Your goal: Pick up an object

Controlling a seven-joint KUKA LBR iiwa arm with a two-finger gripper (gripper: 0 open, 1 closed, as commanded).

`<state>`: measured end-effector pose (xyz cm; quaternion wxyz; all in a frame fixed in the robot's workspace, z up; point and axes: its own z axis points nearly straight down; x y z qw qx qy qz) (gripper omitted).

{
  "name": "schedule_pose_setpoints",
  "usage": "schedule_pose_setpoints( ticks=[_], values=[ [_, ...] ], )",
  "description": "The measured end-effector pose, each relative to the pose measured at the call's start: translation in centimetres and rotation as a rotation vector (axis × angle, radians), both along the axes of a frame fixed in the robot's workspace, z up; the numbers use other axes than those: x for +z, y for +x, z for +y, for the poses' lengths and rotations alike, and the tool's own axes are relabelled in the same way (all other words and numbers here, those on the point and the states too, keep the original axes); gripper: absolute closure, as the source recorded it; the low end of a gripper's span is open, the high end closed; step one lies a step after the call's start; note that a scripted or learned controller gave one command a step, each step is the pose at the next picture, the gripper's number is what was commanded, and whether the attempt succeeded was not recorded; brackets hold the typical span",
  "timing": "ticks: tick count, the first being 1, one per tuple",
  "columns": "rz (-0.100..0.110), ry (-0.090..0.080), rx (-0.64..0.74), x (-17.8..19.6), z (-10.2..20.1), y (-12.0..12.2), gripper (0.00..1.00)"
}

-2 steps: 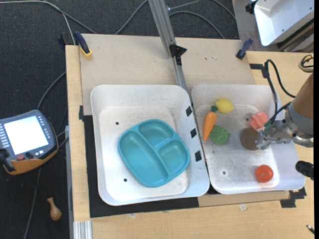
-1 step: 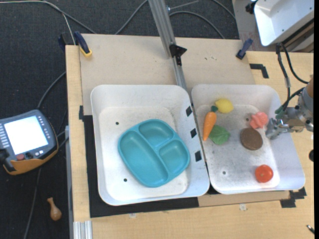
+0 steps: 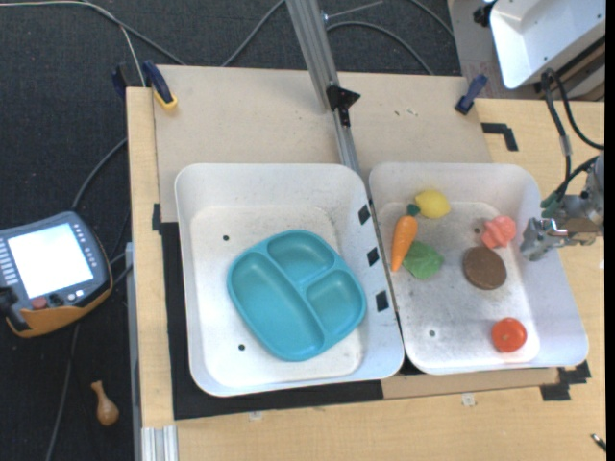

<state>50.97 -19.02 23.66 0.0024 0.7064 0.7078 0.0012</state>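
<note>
Judging from where your claw [image 3: 531, 240] hovers at the right bin's [image 3: 548, 296] far wall, its opening impossible to tell, you risk clipping that rim before reaching the pink toy [image 3: 499, 231] just beside it.

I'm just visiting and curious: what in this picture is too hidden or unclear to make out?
- The hand, camera view: small and blurred at the right bin's rim; its finger state is unreadable.
- The arm: cut off by the right edge.
- The green toy: partly covered by the carrot, kind unclear.
- The pink toy: too small to identify.
</note>
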Motion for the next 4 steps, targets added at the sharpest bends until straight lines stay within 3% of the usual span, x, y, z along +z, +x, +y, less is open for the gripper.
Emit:
schedule_pose_setpoints(
  ticks=[4],
  values=[
    [0.003, 0.005, 0.006, 0.8, 21.4, 5.3, 1.0]
  ],
)
